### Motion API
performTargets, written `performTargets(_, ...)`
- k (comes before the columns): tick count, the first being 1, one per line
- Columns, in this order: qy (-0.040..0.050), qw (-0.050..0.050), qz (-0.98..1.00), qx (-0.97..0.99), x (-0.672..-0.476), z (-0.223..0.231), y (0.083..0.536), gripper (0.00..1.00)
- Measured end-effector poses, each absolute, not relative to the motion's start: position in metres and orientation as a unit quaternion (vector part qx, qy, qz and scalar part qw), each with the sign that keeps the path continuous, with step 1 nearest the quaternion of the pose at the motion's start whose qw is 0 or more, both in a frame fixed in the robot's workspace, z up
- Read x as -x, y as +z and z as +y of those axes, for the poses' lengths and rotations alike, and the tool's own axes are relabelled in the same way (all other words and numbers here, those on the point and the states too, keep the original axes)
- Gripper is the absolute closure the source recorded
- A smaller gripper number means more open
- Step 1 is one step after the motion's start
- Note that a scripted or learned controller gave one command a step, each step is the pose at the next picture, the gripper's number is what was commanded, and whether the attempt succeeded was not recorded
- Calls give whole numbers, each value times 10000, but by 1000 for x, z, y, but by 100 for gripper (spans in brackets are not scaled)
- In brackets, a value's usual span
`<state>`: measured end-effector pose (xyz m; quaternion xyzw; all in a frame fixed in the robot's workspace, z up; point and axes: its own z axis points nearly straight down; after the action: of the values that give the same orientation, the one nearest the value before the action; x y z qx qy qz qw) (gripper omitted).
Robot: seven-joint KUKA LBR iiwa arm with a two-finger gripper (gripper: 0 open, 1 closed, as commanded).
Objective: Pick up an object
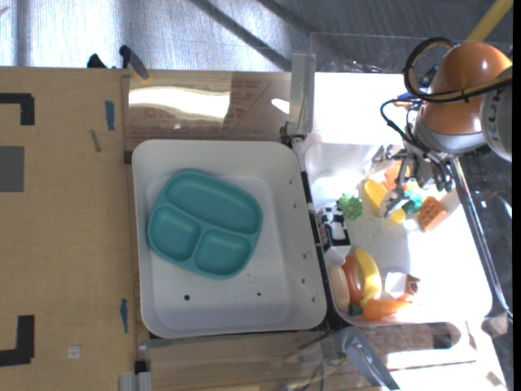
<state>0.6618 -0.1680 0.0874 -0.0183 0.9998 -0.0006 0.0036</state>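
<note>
The right bin holds several toy foods. In its upper part lie a green leafy piece, a yellow piece, a small teal piece and an orange ridged block. My gripper hangs low over this cluster, between the yellow piece and the orange block, below the arm's orange band. Its tips are lost among the toys and the cables. Nearer the front lie a yellow banana, a red and tan piece, an orange carrot and a white cube.
The left bin holds a teal divided plate. A black strip runs between the two bins. Brown cardboard covers the bench to the left. Black cables loop beside the wrist.
</note>
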Motion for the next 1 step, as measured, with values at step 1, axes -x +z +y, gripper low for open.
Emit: performTargets(1,0,83,9998,197,-665,-165,101,100)
